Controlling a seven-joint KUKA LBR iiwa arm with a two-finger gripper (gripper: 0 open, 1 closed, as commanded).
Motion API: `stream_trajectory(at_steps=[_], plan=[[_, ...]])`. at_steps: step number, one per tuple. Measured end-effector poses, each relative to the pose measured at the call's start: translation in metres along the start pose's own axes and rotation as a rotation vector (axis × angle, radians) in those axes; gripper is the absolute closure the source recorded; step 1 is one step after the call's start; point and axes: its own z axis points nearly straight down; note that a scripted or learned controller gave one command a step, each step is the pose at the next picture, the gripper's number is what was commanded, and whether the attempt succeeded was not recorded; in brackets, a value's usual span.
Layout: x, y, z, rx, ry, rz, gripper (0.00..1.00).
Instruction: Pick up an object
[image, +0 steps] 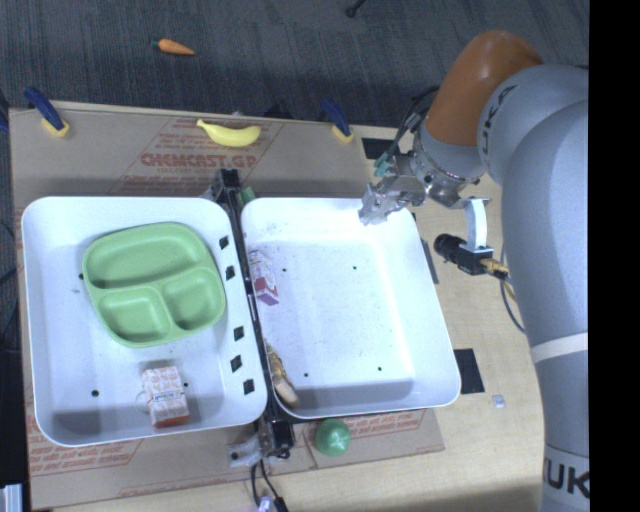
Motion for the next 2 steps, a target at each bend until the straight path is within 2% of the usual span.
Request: stream_trajectory(at_steps=[1,2], plan=[[0.0,-0.001,0.001,0.003,0.001,0.0,0.0],[0.02,-0.002,0.108,0.006,0.001,-0.001,0.0]])
